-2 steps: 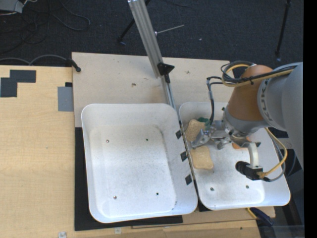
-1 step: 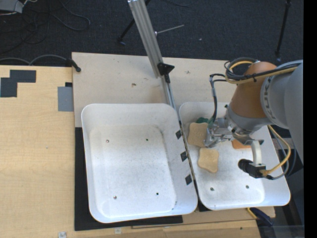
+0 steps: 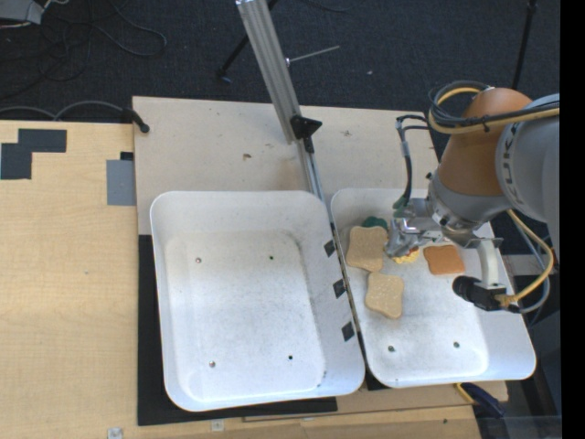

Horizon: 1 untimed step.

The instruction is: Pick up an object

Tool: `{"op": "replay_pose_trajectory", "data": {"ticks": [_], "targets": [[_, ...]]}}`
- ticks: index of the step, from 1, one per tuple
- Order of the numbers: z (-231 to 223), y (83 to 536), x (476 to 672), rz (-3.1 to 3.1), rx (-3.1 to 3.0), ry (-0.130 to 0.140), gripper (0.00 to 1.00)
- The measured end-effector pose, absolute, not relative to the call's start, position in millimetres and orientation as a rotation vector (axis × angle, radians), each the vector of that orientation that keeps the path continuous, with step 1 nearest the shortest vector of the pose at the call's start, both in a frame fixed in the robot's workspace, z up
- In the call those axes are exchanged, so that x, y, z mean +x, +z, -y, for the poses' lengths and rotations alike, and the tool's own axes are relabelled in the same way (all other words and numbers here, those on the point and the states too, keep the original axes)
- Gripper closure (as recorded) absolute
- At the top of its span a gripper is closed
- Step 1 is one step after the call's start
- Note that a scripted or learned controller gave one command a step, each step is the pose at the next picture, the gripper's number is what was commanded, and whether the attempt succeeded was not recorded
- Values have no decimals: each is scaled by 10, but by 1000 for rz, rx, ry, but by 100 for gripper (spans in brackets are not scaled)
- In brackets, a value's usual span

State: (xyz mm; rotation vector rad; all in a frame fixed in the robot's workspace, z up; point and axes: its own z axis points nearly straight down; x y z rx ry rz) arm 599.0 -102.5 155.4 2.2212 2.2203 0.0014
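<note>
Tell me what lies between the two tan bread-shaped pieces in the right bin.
Nothing: in the camera view, only a bare strip of bin floor separates the upper tan piece from the lower tan piece.

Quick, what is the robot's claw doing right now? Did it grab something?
Gripper: down in the right white bin, between the tan bread-shaped slice and the orange toast-like piece; whether it is open, closed or holding anything cannot be told.
</note>
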Motion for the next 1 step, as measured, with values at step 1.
{"op": "replay_pose_trajectory", "data": {"ticks": [1], "targets": [[1043,2085,5999,-2219,2221,3,100]]}}
